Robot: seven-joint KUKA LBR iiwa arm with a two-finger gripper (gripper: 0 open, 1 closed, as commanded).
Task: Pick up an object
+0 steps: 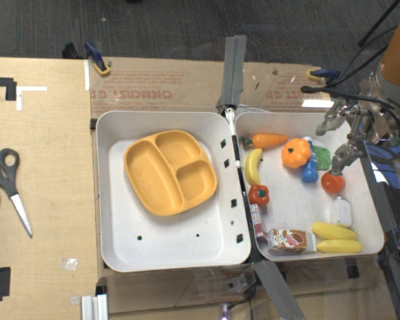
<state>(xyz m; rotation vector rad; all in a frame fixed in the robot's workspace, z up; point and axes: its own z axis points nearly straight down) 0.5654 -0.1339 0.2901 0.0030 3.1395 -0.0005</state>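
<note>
Right bin (370, 199) crowded — end effector (341, 162) over tomato (333, 183), grip state unclear.

1. On the brown cardboard sheet (157, 85) behind my left bin I see red print lying upside down from this camera — a big word and smaller lines beneath it, but I cannot make out the letters for certain.
2. The same red print sits on the cardboard behind my right bin (280, 92), again upside down and too blurred to read.
3. The small carton (290, 240) in my right bin carries a printed picture label — its words are too small to read.
</note>
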